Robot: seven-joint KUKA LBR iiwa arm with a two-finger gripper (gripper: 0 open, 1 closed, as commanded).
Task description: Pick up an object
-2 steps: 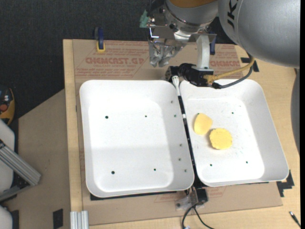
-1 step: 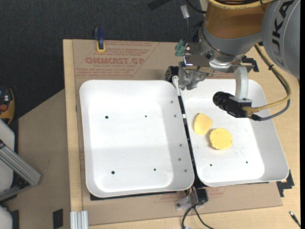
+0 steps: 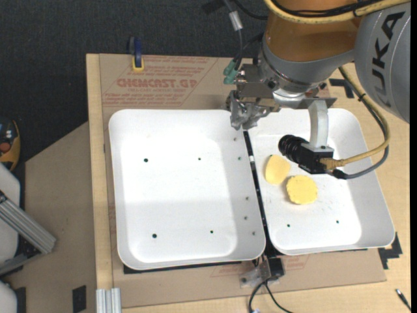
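Brown cardboard covers the table under two shallow white bins, and nearest the camera in the right bin lie two yellow discs, one just beside the other, close to the wall between the bins. Farther back the hand hangs over the top of that wall, well apart from the discs; I cannot tell whether it is released or clenched. Coming down from there, it would likely strike the wall or close on nothing.
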